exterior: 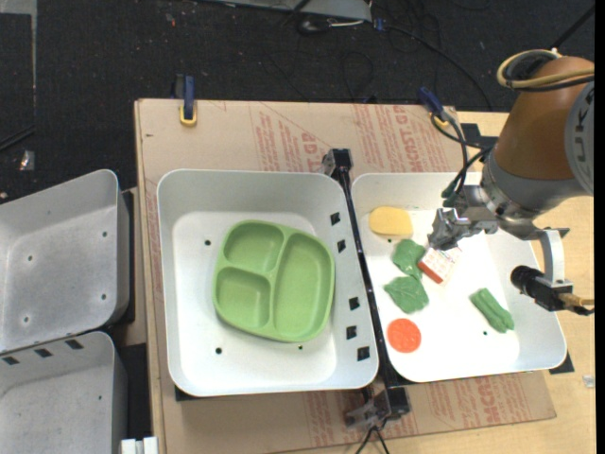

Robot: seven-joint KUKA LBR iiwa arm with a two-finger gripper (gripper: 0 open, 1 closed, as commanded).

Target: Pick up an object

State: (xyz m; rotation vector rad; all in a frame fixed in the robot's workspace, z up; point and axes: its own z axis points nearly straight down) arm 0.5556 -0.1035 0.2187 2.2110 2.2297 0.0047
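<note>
My end effector [444,237] is down in the right bin [539,343], just above a small red-and-white block [433,268]; whether it is apart or together, I cannot tell. Near it lie a yellow piece [391,221], two green leafy pieces [408,274], a green pod [492,309] and a red disc [405,335]. The left bin [189,348] holds a green divided plate [275,280].

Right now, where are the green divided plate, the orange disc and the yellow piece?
green divided plate [275,280]: camera view, on its centre ridge.
orange disc [405,335]: camera view, its middle.
yellow piece [391,221]: camera view, its top face.
</note>
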